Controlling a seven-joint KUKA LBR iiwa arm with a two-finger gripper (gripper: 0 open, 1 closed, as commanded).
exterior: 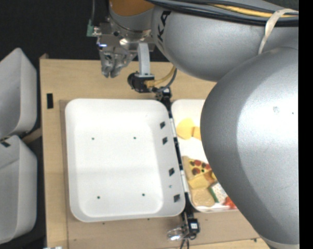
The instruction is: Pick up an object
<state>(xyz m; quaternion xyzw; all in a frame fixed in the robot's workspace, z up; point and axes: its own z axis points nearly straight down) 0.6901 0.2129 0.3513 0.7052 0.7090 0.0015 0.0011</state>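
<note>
Hovering my gripper [112, 66] above the bench [55, 87], behind the left bin [114, 154]; can't tell if it's open or shut, nothing seen held. Objects: yellow piece [186, 128] and mixed items [203, 183] lie in the right bin [190, 108], partly under my arm [249, 113].

A pale, matt wood-like surface is shown by the bench [55, 154]. Smooth white plastic with a soft sheen is seen on the left bin [114, 160]. The arm [249, 113] is covered in smooth grey shell, satin in finish, with an orange band [127, 1].
</note>
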